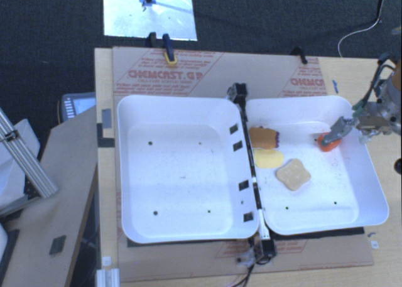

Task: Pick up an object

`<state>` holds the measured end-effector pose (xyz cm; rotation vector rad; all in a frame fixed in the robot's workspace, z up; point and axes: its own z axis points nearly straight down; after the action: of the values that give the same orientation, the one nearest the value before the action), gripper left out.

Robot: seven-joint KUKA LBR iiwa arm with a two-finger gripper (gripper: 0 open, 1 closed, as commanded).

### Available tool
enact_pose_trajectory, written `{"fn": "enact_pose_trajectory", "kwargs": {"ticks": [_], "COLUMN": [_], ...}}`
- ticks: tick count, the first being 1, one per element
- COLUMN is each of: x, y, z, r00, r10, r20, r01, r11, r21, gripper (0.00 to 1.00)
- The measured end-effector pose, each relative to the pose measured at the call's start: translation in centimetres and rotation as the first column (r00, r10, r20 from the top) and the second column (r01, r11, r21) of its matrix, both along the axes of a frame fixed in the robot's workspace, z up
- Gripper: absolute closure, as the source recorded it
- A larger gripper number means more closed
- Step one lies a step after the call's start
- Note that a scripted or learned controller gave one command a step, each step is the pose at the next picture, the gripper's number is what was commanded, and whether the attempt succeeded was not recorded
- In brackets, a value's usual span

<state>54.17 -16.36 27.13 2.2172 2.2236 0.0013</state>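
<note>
- Gripper [338, 130] low at right bin [370, 198], three o'clock edge, right over orange piece [329, 142].
- Grip state impossible to tell.
- Bun [264, 137], yellow slice [269, 159], toast [293, 174] clustered at nine o'clock.

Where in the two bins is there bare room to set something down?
The left bin has a bare floor from wall to wall. In the right bin, the front strip below the beige piece is bare. It is crowded near the divider, with the brown item and the yellow piece, and at the orange object by the gripper.
</note>
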Motion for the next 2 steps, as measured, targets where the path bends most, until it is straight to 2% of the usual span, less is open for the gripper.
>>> {"fn": "enact_pose_trajectory", "kwargs": {"ticks": [1,2], "x": [0.63,0.69], "y": [-2.78,-2.64], "z": [26.20,26.37], "r00": [1.000,1.000], "r10": [0.002,0.007], "r20": [0.020,0.007], "r01": [-0.002,-0.007], "r11": [1.000,1.000], "r21": [-0.008,-0.003], "gripper": [0.00,1.00]}}
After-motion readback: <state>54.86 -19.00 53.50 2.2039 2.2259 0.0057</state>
